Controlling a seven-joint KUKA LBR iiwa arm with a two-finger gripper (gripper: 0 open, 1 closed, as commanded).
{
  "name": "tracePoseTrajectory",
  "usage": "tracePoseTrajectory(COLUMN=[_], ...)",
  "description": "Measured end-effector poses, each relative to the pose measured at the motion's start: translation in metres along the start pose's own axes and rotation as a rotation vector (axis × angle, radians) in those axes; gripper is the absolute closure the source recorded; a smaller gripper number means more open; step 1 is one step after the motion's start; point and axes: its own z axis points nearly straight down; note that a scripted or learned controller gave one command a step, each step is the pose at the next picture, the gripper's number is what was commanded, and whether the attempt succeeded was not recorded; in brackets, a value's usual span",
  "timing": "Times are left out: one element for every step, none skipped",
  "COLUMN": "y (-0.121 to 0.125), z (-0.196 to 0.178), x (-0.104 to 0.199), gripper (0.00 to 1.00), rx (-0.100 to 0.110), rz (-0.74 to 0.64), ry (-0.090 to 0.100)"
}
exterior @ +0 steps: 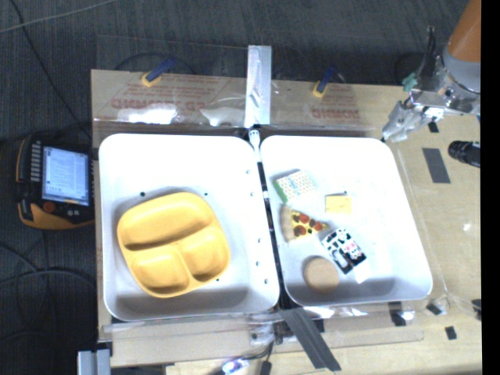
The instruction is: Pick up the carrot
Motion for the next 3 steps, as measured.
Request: tracePoseTrajectory(y=[0.009, 0.017, 0.017], z=[0.106, 0.010, 0.002], x=[0.033, 0.002, 0.002], gripper=[1.00, 1.00, 1.00], rx=[0.001, -0.001, 0.001], rz=[0.014, 0.023, 0.022], ry=[0.007, 0.006, 0.001])
